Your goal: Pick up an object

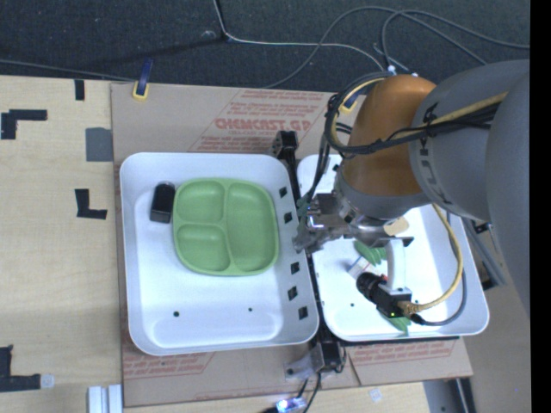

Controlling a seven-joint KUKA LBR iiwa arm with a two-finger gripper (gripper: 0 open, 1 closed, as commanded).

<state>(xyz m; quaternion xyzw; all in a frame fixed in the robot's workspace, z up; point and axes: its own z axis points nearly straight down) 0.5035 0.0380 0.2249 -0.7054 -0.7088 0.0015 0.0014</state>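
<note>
In the left bin (146, 317) lies a green divided plate (226, 225), and a small black block (162, 202) rests against the plate's left edge. My gripper (315, 224) hangs low over the left edge of the right bin (469, 317), close to the wall between the two bins. The orange band and grey arm cover most of that bin. Just right of the gripper a small green object (371, 253) lies on the bin floor. A pale tan object (396, 226) peeks out from under the wrist beside it.
Both bins sit on a cardboard sheet (224, 123) over the wooden bench. Black clips line the divider (294, 269) between the bins. Cables trail across the dark floor (258, 24) at the back.
</note>
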